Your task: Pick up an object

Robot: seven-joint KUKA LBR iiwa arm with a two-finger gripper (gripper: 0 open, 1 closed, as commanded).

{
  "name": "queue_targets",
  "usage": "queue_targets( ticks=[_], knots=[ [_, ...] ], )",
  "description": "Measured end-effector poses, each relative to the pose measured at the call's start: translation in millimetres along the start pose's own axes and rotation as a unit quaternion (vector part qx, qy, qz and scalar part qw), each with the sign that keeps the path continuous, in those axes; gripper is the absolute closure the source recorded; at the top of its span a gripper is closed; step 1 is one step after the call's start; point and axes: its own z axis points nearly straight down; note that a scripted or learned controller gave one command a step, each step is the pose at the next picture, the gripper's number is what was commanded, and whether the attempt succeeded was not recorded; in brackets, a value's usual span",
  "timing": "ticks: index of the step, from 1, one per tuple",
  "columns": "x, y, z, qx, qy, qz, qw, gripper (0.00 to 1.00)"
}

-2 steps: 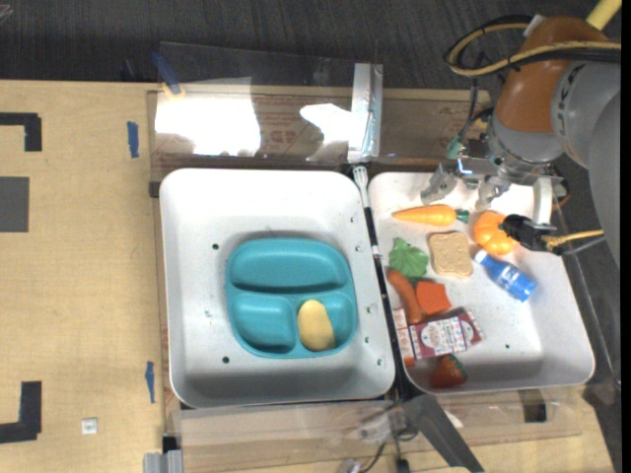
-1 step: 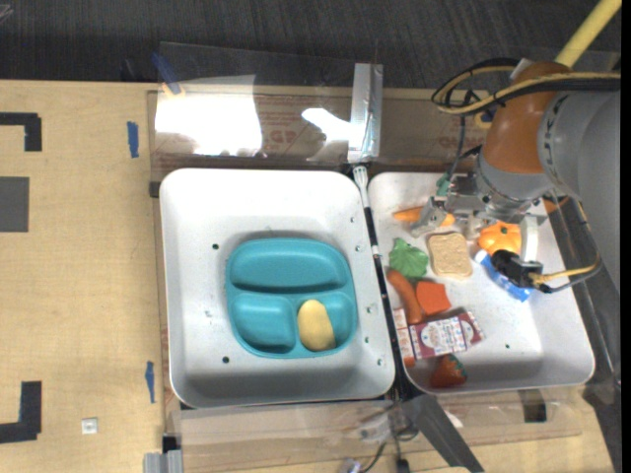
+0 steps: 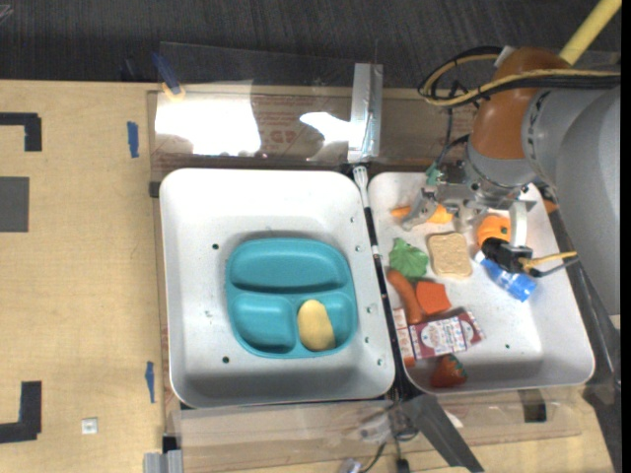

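Wooden surface [image 3: 79,264] bearing two white bins. Left bin [image 3: 187,264]: teal divided tray [image 3: 266,284] holding a yellow potato-like item [image 3: 315,324]. Right bin [image 3: 562,333]: slice of bread [image 3: 450,255], green leafy item [image 3: 407,258], carrot [image 3: 404,292], red sachet [image 3: 449,335], blue item [image 3: 511,282], orange item [image 3: 493,228]. Pincer [image 3: 458,205] poised over the right bin's far end, just above the bread; whether it is apart or together cannot be told.

Two white bins [image 3: 187,294]; one teal tray [image 3: 286,269]
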Motion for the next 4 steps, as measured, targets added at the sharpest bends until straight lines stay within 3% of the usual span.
queue_targets(
  ticks=[1, 2, 3, 4],
  knots=[
    [-2, -3, -8, 0.005, -0.001, 0.001, 1.0000, 1.00],
    [-65, -19, -54, -0.012, 0.001, 0.006, 0.9999, 1.00],
    [-64, -18, -64, -0.013, 0.001, 0.005, 0.9999, 1.00],
    [-64, -18, -63, -0.012, 0.001, 0.005, 0.9999, 0.00]
  ],
)
